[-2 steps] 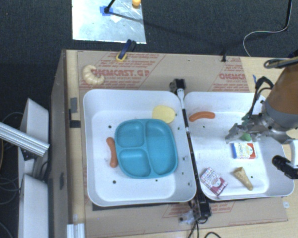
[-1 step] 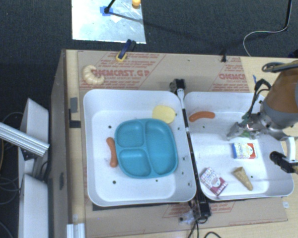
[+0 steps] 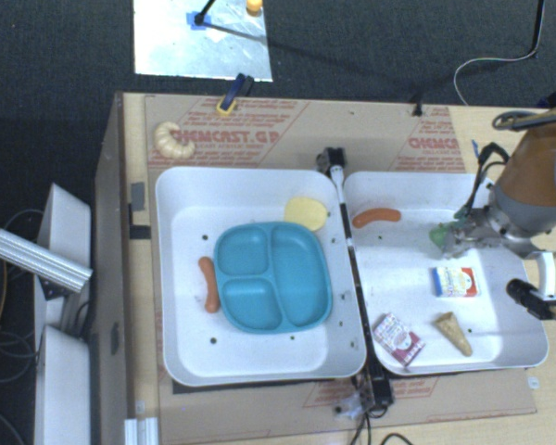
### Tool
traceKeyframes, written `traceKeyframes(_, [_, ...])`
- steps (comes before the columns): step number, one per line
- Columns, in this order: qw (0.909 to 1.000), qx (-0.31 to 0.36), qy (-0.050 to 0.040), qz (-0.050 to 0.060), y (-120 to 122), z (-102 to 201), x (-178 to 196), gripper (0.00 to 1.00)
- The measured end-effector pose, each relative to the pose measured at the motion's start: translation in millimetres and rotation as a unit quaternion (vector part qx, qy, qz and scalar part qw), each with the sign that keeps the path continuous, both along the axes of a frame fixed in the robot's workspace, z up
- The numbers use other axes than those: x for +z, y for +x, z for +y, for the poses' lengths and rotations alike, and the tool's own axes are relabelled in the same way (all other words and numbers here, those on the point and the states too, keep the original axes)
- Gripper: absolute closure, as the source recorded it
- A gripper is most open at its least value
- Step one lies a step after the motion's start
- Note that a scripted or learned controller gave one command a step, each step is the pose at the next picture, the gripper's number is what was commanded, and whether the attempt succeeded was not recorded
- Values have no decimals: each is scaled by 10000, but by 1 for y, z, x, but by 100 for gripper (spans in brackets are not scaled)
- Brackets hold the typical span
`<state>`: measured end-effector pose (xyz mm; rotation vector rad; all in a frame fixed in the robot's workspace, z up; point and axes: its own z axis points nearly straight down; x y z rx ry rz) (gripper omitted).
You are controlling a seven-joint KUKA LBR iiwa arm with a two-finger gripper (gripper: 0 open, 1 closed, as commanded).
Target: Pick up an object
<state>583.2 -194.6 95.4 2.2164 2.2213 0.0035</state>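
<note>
Green object (image 3: 439, 236) at claw (image 3: 456, 239)

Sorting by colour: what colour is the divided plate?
Light blue plate, seen in the camera view.

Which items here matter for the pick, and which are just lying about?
In play: pincer at the green object in the right bin; small carton, sausage, wedge, packet.

Lying about: left bin with blue tray, yellow piece, second sausage.
</note>
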Motion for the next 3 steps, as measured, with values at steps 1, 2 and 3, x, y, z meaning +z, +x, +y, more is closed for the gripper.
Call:
traceKeyframes(1, [10000,-6,0,8,-22,-12,35,100])
traceKeyframes(2, [10000,-4,4,9,-22,-12,34,0])
traceKeyframes(3, [10000,9,9,14,28,24,-5,0])
